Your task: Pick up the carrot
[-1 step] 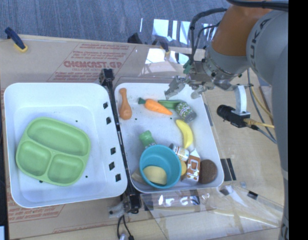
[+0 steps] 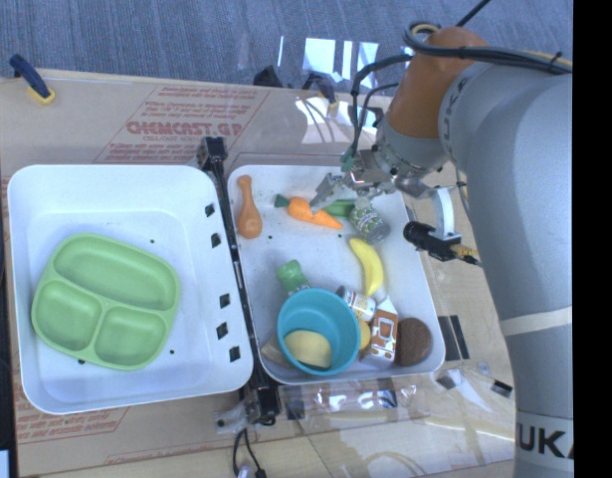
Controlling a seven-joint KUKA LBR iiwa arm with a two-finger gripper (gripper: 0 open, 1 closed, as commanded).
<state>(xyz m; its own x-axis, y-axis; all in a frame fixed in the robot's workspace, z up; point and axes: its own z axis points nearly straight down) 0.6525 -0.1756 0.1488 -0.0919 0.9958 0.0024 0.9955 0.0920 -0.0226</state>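
Currently, carrot (image 2: 312, 212) lies in right bin (image 2: 417, 267), upper area, w/ gripper (image 2: 337, 189) just above-right of it. Fingers (image 2: 325, 187) spread open, holding nothing; carrot contact can't be confirmed.

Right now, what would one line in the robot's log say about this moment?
goal: pick up carrot | carrot: lying in right bin, not lifted | claw: just above carrot's right end | grip: unclear

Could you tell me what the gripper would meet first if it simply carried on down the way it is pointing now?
Probably the carrot: the gripper hangs just above its right half. Depth is hard to judge from this view.
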